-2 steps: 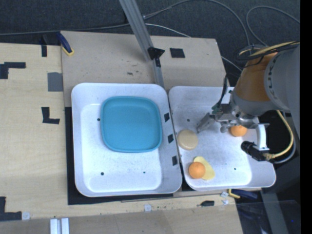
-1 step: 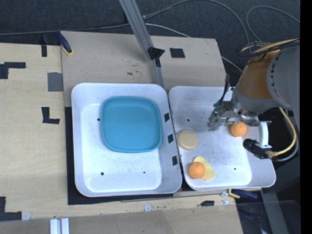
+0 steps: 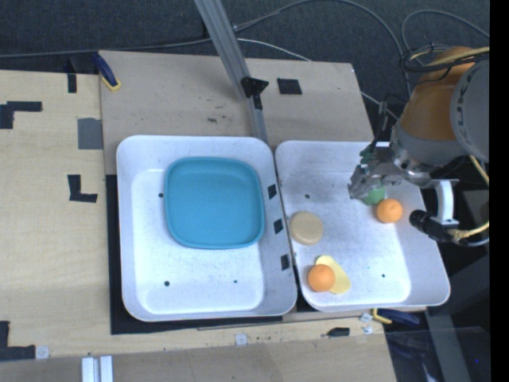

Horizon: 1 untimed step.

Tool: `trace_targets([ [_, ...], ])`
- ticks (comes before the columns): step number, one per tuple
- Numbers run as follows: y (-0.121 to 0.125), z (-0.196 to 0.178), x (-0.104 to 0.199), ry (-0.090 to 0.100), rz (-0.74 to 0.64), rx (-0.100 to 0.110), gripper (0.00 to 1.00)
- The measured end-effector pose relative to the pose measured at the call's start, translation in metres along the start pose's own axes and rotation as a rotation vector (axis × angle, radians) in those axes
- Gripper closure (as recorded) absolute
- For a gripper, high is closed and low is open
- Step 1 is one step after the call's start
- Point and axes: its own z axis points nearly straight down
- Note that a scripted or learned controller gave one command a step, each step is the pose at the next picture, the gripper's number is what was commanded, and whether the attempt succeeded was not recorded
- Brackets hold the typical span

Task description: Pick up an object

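Observation:
My gripper (image 3: 365,185) hangs low over the upper right part of the right bin (image 3: 362,293). A small green object (image 3: 375,195) sits right under it, partly hidden by the fingers. An orange ball (image 3: 389,211) lies just to the lower right of the gripper. Further toward the front, a second orange ball (image 3: 320,278) rests against a yellow piece (image 3: 337,277). A beige round disc (image 3: 306,228) lies near the bin's left wall.
The left bin (image 3: 143,293) holds a blue square plate (image 3: 214,202). A slanted metal pole (image 3: 229,46) crosses the bench behind the bins. Cables run along the right side near the arm.

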Motion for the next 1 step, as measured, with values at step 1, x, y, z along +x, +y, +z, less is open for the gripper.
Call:
trace_targets([
  [1, 0.0005, -0.0348, 0.0001, 0.0, 0.0, 0.001, 1.0],
])
